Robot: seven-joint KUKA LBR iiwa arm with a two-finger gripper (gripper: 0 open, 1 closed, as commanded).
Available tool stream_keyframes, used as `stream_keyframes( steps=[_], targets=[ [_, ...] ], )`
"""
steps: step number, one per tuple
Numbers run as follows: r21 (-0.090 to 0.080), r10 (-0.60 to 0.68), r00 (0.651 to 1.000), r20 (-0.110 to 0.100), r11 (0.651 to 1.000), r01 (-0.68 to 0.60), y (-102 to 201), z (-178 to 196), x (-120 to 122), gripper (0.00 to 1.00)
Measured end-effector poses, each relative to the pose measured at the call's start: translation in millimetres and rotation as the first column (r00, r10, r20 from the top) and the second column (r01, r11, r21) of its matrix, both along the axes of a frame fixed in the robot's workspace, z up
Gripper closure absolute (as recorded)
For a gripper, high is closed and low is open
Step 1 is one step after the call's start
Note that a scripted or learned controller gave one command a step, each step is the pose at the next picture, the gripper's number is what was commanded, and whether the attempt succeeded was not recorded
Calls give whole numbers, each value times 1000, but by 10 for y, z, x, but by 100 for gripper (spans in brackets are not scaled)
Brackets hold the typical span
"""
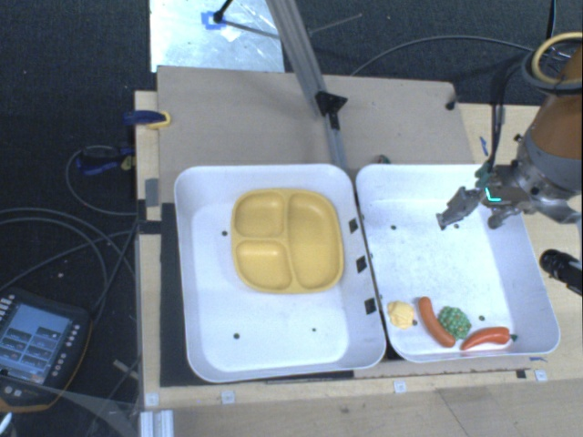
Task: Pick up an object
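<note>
Two white bins (273, 353) sat side by side; one yellow divided plate (288, 241), two sausages (434, 321), one broccoli piece (454, 320), one pale yellow food piece (401, 313)

I saw the bench (273, 116), a tan board, carrying two shallow white bins touching side by side. The right bin (519, 271) sat directly beneath the gripper (469, 209); the left bin (205, 271) lay well off to the gripper's far side, across the shared rims. A blue and yellow clamp (148, 117) gripped the bench edge beyond the left bin
</note>
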State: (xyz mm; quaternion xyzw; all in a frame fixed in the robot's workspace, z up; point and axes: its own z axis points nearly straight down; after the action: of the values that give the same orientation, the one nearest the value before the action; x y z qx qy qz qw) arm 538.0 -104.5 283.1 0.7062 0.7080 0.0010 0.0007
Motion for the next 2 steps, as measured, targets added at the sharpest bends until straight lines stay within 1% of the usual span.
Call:
stream_keyframes(
  steps=[1, 2],
  targets=[
    [0, -2, 1000, -5, 1000, 2, 11, -421, 31, 0],
    [0, -2, 1000, -6, 1000, 2, -1, -893, 116, 0]
  ],
)
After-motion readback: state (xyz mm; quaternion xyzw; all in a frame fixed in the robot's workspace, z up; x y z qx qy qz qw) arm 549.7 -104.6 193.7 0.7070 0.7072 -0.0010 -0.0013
